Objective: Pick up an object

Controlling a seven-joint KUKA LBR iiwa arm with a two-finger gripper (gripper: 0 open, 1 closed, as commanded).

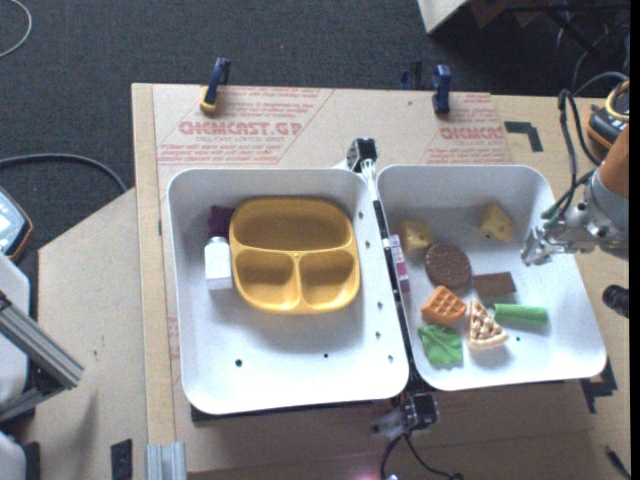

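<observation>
At the right edge of the frame my end effector [537,248] hangs over the right bin's [570,343] rim, gripping nothing I can see; how it is set I cannot tell. The nearest pick, the green piece [521,315], sits just below and slightly left, its long axis running left-right across the frame.

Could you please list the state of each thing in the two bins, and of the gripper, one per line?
Yellow plastic divided tray: upright in the left bin, compartments bare.
Small white bottle: lying beside the tray's left edge.
Round brown cookie: flat in the right bin.
Orange waffle piece: flat, beside the cookie.
Green leaf toy: lying flat.
Green cylinder: on its side.
Gripper: over the right bin's right edge, holding nothing visible.
</observation>
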